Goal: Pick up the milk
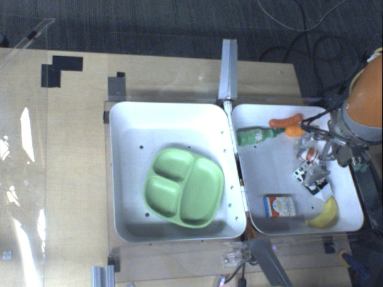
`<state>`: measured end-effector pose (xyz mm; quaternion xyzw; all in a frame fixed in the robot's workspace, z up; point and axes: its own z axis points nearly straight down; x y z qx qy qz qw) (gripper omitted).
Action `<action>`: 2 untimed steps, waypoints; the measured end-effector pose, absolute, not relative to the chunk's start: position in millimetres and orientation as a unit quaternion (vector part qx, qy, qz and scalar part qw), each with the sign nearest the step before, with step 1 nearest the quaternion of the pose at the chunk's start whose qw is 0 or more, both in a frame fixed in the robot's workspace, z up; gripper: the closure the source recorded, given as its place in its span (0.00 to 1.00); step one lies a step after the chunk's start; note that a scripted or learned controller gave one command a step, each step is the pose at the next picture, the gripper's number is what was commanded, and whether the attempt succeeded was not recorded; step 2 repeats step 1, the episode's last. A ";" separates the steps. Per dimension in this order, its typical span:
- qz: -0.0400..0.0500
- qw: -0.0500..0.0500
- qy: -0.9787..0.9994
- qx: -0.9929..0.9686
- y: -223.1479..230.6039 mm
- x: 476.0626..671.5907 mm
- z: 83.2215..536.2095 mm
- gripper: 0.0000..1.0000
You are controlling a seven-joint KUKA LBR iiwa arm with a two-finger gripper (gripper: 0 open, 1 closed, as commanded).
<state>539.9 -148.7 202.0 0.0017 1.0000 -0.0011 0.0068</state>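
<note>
Spanning most of the view, the table (pixel 60 178) carries two white bins set side by side, divided by a metal rail, so things can be lifted from one and dropped in the other. In the left bin (pixel 128 124) sits a green tray (pixel 184 187) with three compartments, all bare, lying near the middle. Over the right bin (pixel 257 160) the arm (pixel 368 100) reaches in from the right, its orange band above the wrist, and the gripper (pixel 311 163) hangs low over the bin's middle-right; the metalwork there is a tangle, and I cannot tell whether the fingers are spread or pressed together, nor whether anything sits between them. A green bottle (pixel 256 136) lies on its side along the far wall, with a carrot (pixel 287 123) just beside it. A banana (pixel 323 215) rests in the near right corner. Smallest is the milk (pixel 279 206), a flat carton with a blue and red face, lying near the front wall, left of the banana and apart from the gripper. By my judgement the gripper must move toward the front wall before any grasp.
</note>
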 end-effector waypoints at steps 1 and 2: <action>-0.004 0.015 1.000 -0.002 -207.4 617.0 121.2 0.00; -0.004 0.015 1.000 -0.002 -207.4 617.0 121.2 0.00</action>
